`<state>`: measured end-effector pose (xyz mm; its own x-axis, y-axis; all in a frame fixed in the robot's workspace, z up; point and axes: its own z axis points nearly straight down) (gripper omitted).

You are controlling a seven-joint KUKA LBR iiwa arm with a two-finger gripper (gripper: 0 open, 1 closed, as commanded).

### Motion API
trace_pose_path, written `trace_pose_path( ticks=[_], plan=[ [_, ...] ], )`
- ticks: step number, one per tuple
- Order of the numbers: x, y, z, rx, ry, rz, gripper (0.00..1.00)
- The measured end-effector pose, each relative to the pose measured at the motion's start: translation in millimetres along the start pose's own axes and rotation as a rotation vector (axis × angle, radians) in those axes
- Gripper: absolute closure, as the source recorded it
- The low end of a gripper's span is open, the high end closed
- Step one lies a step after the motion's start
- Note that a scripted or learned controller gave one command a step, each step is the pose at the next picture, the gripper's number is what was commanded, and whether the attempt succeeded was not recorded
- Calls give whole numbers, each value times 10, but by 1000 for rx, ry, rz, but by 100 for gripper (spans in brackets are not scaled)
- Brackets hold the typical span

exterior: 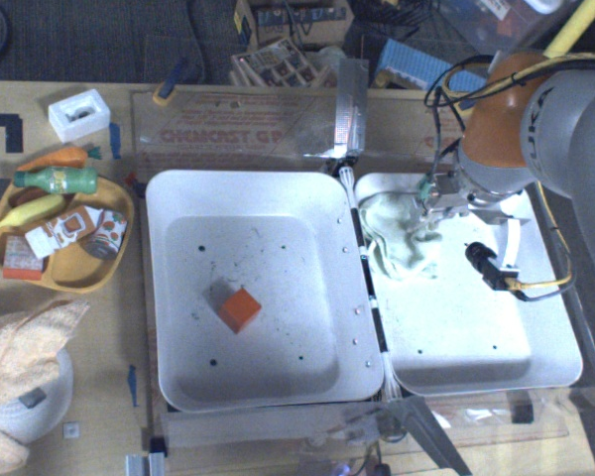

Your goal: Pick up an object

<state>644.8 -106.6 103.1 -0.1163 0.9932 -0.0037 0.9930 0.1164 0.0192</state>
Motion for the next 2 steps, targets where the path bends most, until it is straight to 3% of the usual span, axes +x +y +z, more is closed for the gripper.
trace_pose_path(
  ticks=[1,2],
  plan=[
    [359,287,-822,14,3,-235,100],
    [764,335,-955,14,1,-103,100]
  ],
)
